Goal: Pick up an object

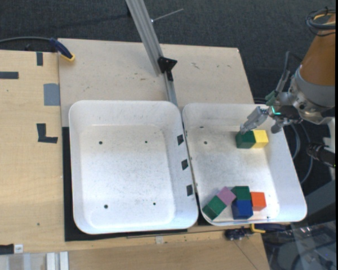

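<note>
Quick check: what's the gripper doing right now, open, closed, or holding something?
Gripper: right above the green block in the right bin; open or closed cannot be told, and no block is seen between its fingers.

- The arm [318, 66] reaches in from the right over the right bin [225, 167].
- Its gripper [252, 122] hangs just above a green block [245, 140], which touches a yellow block [261, 138].
- Five blocks cluster at the bin's near edge: green [214, 207], pink [226, 196], dark green [240, 193], blue [242, 208], orange [258, 200].
- The left bin [124, 167] lies alongside.
</note>
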Robot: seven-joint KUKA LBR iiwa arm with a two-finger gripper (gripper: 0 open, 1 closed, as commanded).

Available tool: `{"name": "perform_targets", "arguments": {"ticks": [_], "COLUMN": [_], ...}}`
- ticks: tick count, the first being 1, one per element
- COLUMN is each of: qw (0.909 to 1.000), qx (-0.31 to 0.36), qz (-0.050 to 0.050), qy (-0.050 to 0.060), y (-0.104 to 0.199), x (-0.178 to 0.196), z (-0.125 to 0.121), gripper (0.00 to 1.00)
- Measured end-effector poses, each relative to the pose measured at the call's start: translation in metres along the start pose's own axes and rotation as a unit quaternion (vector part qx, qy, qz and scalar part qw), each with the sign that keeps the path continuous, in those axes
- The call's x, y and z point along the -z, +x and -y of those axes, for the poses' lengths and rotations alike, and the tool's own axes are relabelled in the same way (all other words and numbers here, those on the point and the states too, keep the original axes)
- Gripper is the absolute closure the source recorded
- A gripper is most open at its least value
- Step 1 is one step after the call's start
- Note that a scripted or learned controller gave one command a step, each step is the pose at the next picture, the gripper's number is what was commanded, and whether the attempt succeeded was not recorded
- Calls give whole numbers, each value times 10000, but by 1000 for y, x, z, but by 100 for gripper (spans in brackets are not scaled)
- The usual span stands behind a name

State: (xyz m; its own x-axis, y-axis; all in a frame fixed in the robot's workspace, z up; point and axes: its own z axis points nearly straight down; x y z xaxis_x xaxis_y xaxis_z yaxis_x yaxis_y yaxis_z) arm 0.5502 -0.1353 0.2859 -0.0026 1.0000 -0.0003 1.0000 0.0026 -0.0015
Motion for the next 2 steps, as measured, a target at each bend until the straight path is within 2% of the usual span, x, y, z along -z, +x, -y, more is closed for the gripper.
{"name": "perform_targets", "arguments": {"ticks": [2], "qw": [10000], "qx": [-12], "qz": [-2], "qy": [25], "y": [-5], "x": [-92], "z": [12], "gripper": [0]}}
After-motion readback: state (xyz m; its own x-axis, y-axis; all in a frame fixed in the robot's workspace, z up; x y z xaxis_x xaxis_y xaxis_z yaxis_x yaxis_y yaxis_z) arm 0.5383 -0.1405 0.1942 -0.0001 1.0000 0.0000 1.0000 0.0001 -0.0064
